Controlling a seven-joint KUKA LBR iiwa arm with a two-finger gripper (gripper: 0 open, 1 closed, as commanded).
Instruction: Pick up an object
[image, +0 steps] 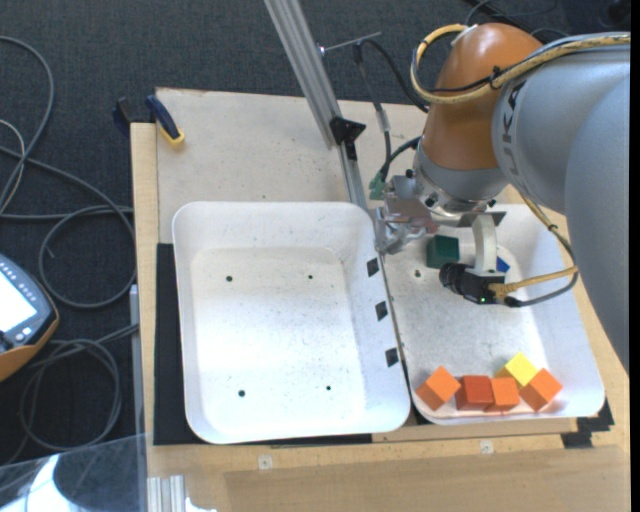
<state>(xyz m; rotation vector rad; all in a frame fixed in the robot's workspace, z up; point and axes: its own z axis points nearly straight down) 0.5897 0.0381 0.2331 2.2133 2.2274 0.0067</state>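
Gripper (392, 232) low at the left wall of the right bin (575, 330), open or clenched impossible to tell. Green block (443, 250) just right of it, apart. Counted there: one green block, one blue piece (501, 265), one yellow cube (521, 367), four orange cubes (437, 387).

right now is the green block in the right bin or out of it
In: the green block shows inside the right bin's walls, near its far end, partly hidden by the arm.

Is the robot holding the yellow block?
No, the yellow block lies among the orange blocks at the near edge of the bin, away from the gripper.
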